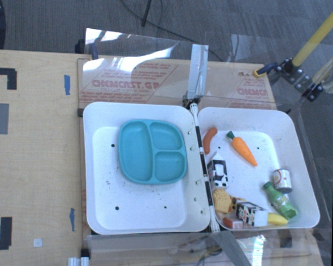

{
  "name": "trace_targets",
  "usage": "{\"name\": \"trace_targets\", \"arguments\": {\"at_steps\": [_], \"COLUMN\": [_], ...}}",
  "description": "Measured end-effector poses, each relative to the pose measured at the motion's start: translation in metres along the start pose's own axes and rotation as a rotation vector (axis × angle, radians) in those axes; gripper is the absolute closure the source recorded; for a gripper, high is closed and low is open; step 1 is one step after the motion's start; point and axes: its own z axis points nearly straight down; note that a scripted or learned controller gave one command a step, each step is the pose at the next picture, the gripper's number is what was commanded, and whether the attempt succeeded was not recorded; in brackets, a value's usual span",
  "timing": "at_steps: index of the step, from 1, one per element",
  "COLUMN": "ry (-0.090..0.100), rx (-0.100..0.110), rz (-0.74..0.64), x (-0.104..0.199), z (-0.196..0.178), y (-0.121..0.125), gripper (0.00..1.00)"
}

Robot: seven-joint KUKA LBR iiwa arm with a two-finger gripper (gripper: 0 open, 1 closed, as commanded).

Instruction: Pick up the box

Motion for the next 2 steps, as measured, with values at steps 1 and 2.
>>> {"name": "trace_targets", "arguments": {"at_steps": [1,2], "ry": [0.002,-0.002], "rx": [0.004,-0.017], "rz": [0.080,0.063], "x": [0.019,0.084], "z": [0.271,0.318], "y": [-0.030,0.005], "gripper": [1.00,1.00]}}
